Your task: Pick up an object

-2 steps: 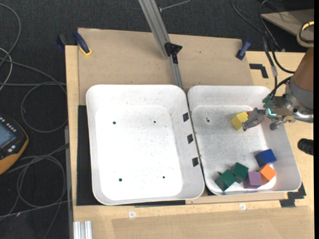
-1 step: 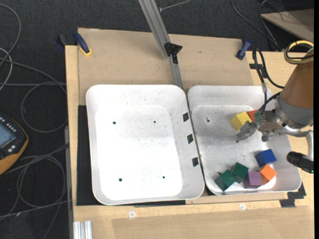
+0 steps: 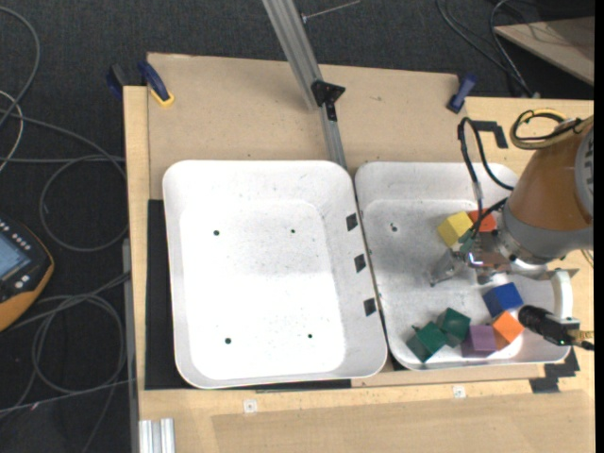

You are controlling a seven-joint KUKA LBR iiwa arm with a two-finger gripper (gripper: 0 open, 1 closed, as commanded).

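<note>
The grey arm with its orange band (image 3: 552, 196) is reaching in from the right and hanging over the right bin (image 3: 396, 206), its bulk hiding that bin's right wall and whatever is lying beneath it. The gripper (image 3: 462, 264) is pointing down and leftward toward the bin floor; its two slim fingers are looking slightly spread with nothing visibly between them, though the parts are small and blurred against the speckled white. A yellow block (image 3: 456, 227) is sitting just above the fingers, close beside the wrist, and a small red-orange piece (image 3: 485, 221) is peeking out next to it, partly covered by cables. Nearer the front wall, a blue block (image 3: 502, 297) and an orange block (image 3: 508, 327) are lying just beside each other, with a purple block (image 3: 481, 339) touching the orange one. Two dark green blocks — one (image 3: 454, 323) set slightly behind the other (image 3: 429, 341) — are clustering to the left of the purple block. The left bin (image 3: 189, 187) is showing its bare speckled floor. A metal strut (image 3: 302, 55) is slanting down across the bench (image 3: 236, 92) to the gap between the bins.
</note>
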